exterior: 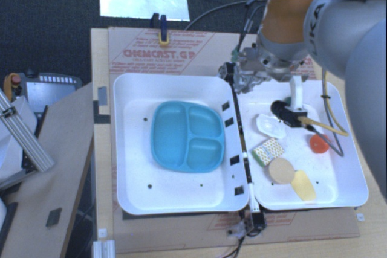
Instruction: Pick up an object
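Observation:
The right bin holds several small items. A white piece lies near its middle. A green and yellow checkered block sits in front of it. A tan round disc and a yellow oblong piece lie toward the front. A red-orange ball-like item is at the right. My gripper hangs over the right bin's back left corner, close to the wall between the bins. Nothing shows in its grasp.
The left bin carries a blue divided plate. A yellow and blue clamp stands at the cardboard's back edge. The arm's bulk covers the right bin's back right part.

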